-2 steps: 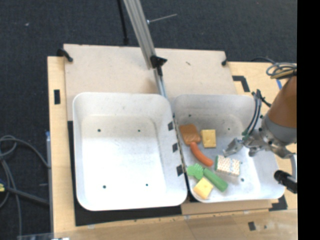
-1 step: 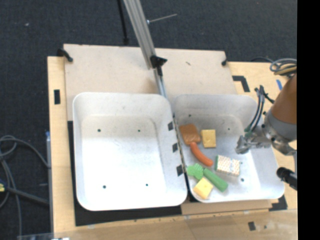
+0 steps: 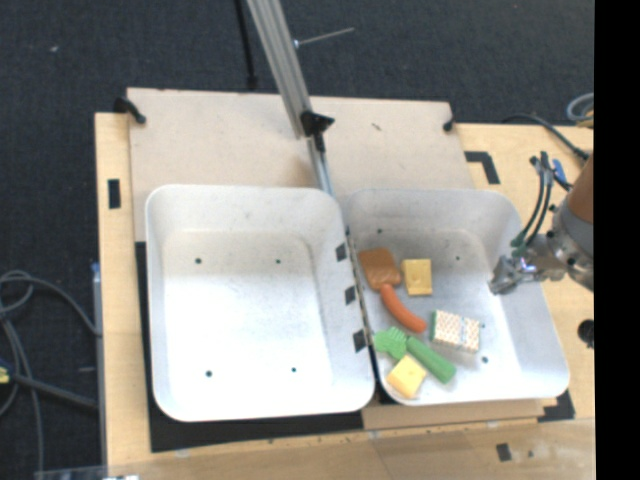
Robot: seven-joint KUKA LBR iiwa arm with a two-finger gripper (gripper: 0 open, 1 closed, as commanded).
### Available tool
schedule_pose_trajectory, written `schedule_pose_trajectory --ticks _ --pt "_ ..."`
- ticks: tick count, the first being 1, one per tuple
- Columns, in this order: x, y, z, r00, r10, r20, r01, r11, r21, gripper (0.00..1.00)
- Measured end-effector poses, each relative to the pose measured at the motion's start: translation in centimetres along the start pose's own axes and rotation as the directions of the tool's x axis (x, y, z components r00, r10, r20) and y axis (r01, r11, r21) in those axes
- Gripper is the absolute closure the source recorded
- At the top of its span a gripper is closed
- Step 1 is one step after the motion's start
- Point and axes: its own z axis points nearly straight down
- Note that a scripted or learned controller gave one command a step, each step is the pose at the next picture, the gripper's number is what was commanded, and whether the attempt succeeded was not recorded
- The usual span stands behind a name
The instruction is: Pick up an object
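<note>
Camera view: gripper (image 3: 503, 278) hangs over the right bin (image 3: 520, 368); its grip state I cannot tell. Nothing is lifted; the carrot (image 3: 403, 311) lies untouched.

A slanted aluminium post (image 3: 283, 53) rises behind the 2 bins, with black cables (image 3: 30, 313) (looped) at left.

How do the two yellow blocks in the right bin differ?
The upper yellow block lies mid-bin, right of the brown piece, apart from its neighbours; the lower yellow block sits at the near rim, touching the green piece.
The upper one looks darker, mustard-toned and nearly square to the view; the lower one is brighter yellow and turned like a diamond.
Both are small, flat, squarish and lie in the right bin.
</note>
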Motion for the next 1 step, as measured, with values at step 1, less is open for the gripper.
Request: schedule_pose_trajectory --ticks 1 --pt "0.50 0.50 -6.24 1.000 -0.013 0.000 0.013 1.000 -0.002 1.00"
